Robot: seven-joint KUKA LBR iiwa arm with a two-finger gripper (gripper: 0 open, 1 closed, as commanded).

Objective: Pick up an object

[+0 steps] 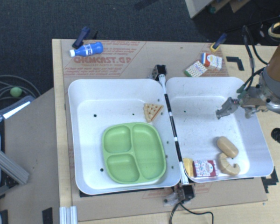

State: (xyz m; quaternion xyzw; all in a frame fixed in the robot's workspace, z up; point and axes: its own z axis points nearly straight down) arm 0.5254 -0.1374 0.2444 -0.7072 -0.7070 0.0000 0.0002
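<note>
Tan bread roll (227, 147) lies in the right bin (199, 88), just below my gripper (225, 109), whose grasp I cannot tell; I should centre over the roll before descending.

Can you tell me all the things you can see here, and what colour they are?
bins: two, white, side by side on the bench
divided plate: one, green, left bin
waffle piece: one, tan, left bin, above the plate
bread roll: one, brown, right bin
croissant: one, pale tan, right bin, near corner
small packet: one, red and white, right bin, beside the croissant
bottle: one, blue and white, on the bench behind the left bin
small boxes: two, multicoloured, behind the right bin
gripper: one, grey, over the right bin
</note>
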